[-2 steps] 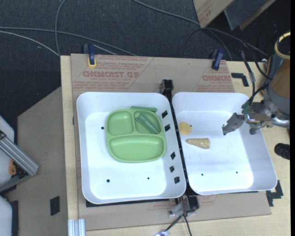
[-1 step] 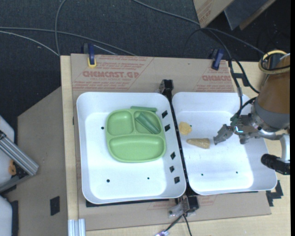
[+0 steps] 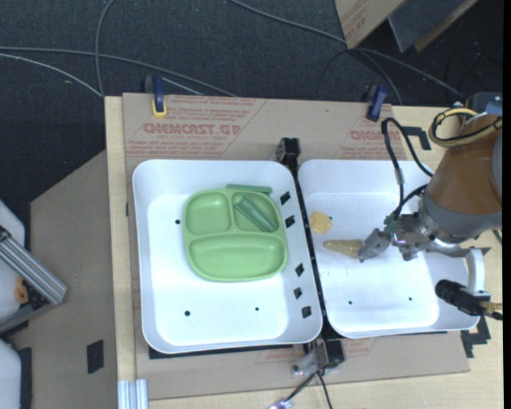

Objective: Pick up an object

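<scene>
Two white bins are set side by side on a brown board (image 3: 239, 120) printed with red lettering. Blue clamps (image 3: 159, 89) are fixed at the board's far edge. Black cables (image 3: 104, 48) are laid across the dark floor (image 3: 263, 48). A cardboard box (image 3: 367, 16) is seen top right.

The arm (image 3: 467, 180) reaches in low, pincer (image 3: 375, 244) pointing left.
</scene>
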Controlling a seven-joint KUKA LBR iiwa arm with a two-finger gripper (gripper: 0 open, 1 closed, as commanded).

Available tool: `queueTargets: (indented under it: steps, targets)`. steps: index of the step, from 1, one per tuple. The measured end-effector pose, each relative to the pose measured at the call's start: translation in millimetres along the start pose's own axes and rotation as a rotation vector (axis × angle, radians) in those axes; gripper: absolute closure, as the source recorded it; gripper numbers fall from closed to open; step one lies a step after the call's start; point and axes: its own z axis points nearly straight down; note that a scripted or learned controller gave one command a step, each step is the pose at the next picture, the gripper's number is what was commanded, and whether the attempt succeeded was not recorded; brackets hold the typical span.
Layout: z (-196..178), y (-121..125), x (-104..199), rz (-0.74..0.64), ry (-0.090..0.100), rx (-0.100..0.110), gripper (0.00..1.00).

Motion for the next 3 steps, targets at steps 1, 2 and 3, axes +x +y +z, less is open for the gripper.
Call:
queueTargets:
  steps: [1,2,3]
  targets:
    - [59.7,2.4,-6.8,0.001,-0.001,-0.002,0.0]
    - [45.6,3.6,-6.6,0.002,-0.001,-0.007,1.0]
    - [-0.9,8.4,-13.5,0.0,-0.005,-0.012,1.0]
